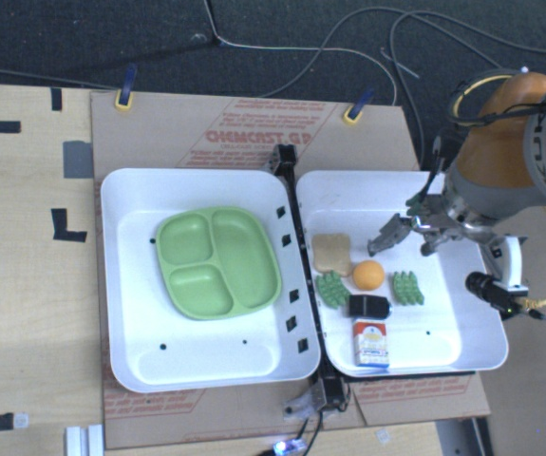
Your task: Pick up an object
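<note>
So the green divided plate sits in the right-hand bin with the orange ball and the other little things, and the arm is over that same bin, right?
Not quite. The camera view shows the green divided plate alone in the left bin. The orange ball and the other small things lie in the right bin, and the gripper is over that one.

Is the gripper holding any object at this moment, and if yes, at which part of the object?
Nothing is held. The gripper hangs open over the right bin, apart from the orange ball and the other items.
</note>
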